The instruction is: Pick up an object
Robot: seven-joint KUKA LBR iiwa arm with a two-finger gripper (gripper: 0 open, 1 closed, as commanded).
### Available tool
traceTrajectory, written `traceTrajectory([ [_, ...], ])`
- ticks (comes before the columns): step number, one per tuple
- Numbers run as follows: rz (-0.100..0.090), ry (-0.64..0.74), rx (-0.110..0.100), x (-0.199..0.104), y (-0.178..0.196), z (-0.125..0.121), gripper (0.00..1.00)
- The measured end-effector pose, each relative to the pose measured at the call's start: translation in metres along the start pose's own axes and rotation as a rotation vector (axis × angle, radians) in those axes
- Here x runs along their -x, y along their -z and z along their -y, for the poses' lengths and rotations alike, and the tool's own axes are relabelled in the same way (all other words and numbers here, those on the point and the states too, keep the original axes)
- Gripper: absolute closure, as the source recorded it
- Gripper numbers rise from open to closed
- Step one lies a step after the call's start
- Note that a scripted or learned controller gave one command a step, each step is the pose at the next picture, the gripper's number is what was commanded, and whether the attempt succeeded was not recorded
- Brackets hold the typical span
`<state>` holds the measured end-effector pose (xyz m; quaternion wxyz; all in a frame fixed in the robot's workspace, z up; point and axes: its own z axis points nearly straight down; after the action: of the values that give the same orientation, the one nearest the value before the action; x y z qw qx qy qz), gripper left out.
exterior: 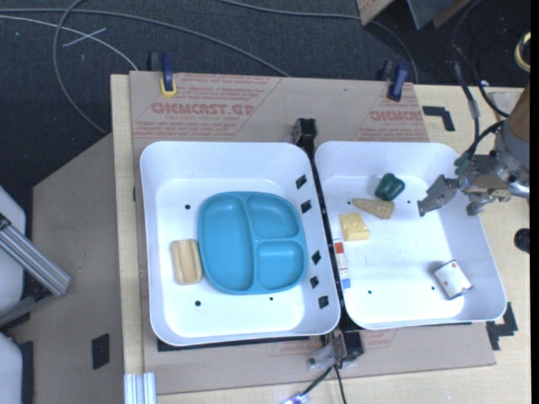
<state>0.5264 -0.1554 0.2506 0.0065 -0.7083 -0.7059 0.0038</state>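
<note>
The right bin (472,242) holds a dark green lump (389,186), a tan wedge (373,208), a yellow block (354,226) and a small white box (451,278). My gripper (455,202) hangs over the bin's upper right part, to the right of the green lump and apart from it. It is open, with one dark finger (433,198) pointing left and nothing between the fingers. The white box lies below the gripper, near the bin's front right corner.
The left bin (160,225) carries a blue divided plate (251,241) and a tan bread-like block (186,261) beside it. A red and blue strip (340,261) lies along the right bin's left wall. Clamps and cables sit at the bench's far edge.
</note>
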Motion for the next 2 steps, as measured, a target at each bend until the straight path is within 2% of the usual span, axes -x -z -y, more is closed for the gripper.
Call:
traceTrajectory([
  [1, 0.003, 0.004, 0.013, -0.001, 0.007, -0.002, 0.00],
  [2, 0.001, 0.003, 0.010, -0.005, -0.053, 0.001, 0.00],
])
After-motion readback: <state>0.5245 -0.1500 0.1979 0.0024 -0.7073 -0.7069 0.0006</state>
